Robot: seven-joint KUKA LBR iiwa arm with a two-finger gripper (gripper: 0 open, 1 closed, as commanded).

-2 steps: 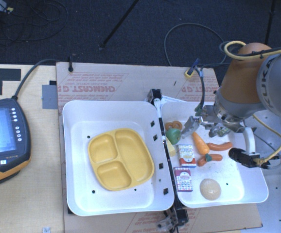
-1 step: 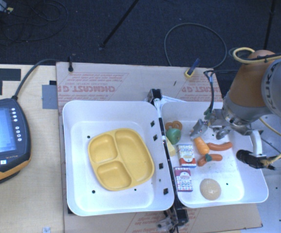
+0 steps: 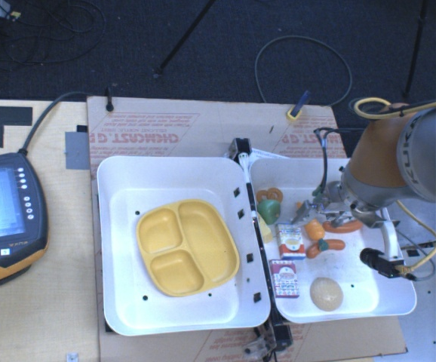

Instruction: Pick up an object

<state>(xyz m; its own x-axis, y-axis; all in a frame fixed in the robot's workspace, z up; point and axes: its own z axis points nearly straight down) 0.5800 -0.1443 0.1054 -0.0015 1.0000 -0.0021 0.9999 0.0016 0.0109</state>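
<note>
Camera view, looking down at a slant on two white bins side by side on the table (image 3: 165,127). Left bin (image 3: 120,179) — holding a yellow compartment tray (image 3: 186,246), three sections, lying near its middle. Right bin (image 3: 399,300) — holding the small things: a green and brown toy (image 3: 268,204) at the far left, a small white carton with red print (image 3: 290,241) nearer, a pink and white box (image 3: 284,278) just near of that, a pale egg-shaped object (image 3: 327,293) at the near side, an orange round piece (image 3: 314,230) and a red-orange carrot-like piece (image 3: 328,245) in the middle. Reaching in from the right, the grey arm (image 3: 399,161) with its orange band, tool (image 3: 320,211) low over the bin's middle, just beside the orange round piece. Cannot tell whether the tool is open, closed or gripping anything. Off to the far left on the table, a handheld pendant (image 3: 7,213) with a lit screen.
</note>
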